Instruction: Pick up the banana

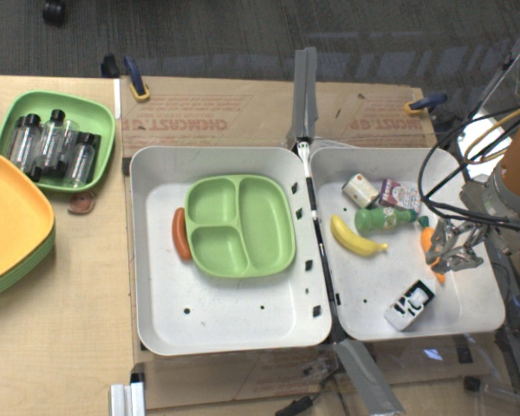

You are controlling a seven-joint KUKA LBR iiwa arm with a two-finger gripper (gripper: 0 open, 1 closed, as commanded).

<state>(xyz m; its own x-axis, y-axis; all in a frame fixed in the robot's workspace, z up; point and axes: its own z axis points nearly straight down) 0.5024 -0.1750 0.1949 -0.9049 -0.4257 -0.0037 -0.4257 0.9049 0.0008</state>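
Camera view: banana (358, 237) in right bin (481, 315), green divided plate (240, 224) in left bin (156, 310), end effector (451, 251) state unclear.

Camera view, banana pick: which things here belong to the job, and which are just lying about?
Belongs to the job:
banana, in the right bin
gripper, over that bin's right side

Just lying about:
green bottle, touching the banana
small white carton
pink pouch
black-and-white item
green divided plate, left bin
hot dog
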